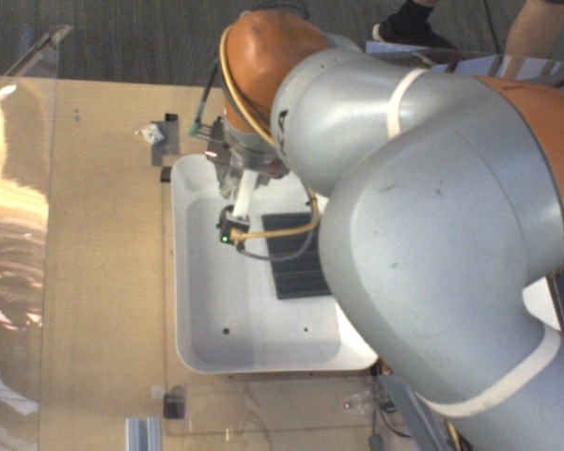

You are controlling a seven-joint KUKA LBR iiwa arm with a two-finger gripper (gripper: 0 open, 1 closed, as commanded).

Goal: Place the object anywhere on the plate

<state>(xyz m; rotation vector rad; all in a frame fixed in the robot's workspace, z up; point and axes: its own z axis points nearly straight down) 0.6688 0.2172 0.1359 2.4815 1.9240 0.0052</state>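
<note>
A white bin [202, 336] lies in the middle of the camera view. A black ribbed flat slab [296, 266] rests on its floor toward the right, partly under the arm. I cannot tell whether it is the plate or the object. My gripper [235, 178] hangs from the orange wrist over the bin's far left corner, up and left of the slab. The grey arm hides the rest of the bin's right side and everything beyond it.
The bin sits on a pale wooden bench [94, 252]. A black bracket [167, 141] stands at the bin's far corner and a small clamp [174, 404] near its front corner. A clear panel [19, 111] rises at the left. A person's legs [423, 7] stand behind the bench.
</note>
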